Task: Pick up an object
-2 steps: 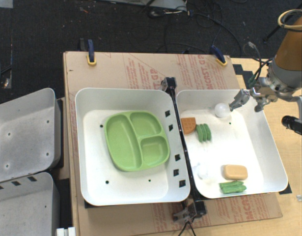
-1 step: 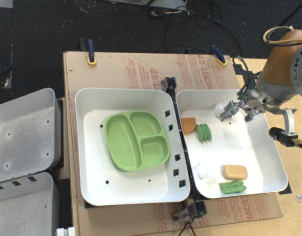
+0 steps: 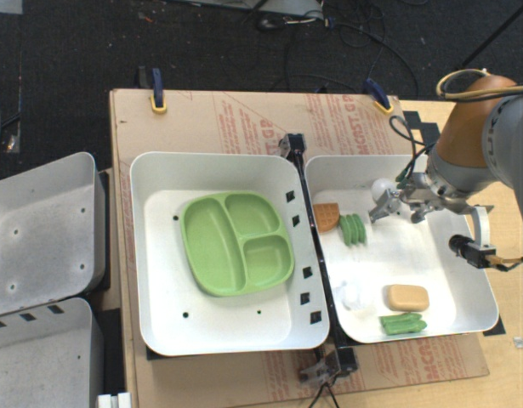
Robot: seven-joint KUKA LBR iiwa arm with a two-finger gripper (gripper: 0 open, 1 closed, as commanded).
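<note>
Gripper (image 3: 397, 204) over right bin (image 3: 465, 304), grip state unclear. Nearby: ribbed green piece (image 3: 354, 229), flat, beside orange-brown wedge (image 3: 326, 217).

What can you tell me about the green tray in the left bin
The tray is pale green, looks like smooth plastic, and has rounded corners and a raised rim. Ridges split it into three compartments: one long one along its left side and two smaller ones on the right. It lies flat, open side up and turned slightly askew, about mid-floor in the left bin. It touches the bin floor alone.
</note>
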